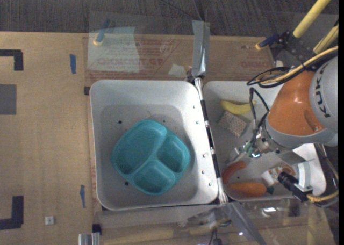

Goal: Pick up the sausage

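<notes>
While arm hangs over right bin (pixel 215 94), gripper (pixel 253 151) state unclear, can't tell. Sausage (pixel 247 188) lies at bin's near edge, ungrasped. Approach step; next needs descent w/ alignment over sausage.

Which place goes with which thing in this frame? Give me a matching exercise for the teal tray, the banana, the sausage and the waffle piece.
Things:
1. teal divided tray
2. banana
3. sausage
4. waffle piece

Places:
A. near edge of the right bin, by the front wall
B. far end of the right bin
C. middle of the left bin
D. right bin, just nearer the camera than the yellow fruit

Pairs: 1-C, 2-B, 3-A, 4-D
</notes>
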You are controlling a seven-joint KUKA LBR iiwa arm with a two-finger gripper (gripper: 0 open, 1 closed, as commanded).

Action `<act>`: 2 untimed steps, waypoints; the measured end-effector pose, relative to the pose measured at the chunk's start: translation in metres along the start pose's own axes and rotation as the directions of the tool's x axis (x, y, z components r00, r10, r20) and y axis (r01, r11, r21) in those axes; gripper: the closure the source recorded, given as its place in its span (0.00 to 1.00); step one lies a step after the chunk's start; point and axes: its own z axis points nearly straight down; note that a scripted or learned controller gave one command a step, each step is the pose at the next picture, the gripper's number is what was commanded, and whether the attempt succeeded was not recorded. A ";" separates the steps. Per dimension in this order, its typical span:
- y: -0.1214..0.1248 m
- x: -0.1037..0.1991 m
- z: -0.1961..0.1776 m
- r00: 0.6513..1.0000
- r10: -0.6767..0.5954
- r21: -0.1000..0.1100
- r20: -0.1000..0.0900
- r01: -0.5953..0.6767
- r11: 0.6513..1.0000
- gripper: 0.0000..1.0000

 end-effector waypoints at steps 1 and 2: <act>-0.003 0.025 -0.096 0.998 0.056 0.008 -0.003 -0.056 0.998 0.00; -0.004 0.076 -0.096 0.997 -0.082 0.010 -0.007 0.082 0.997 0.00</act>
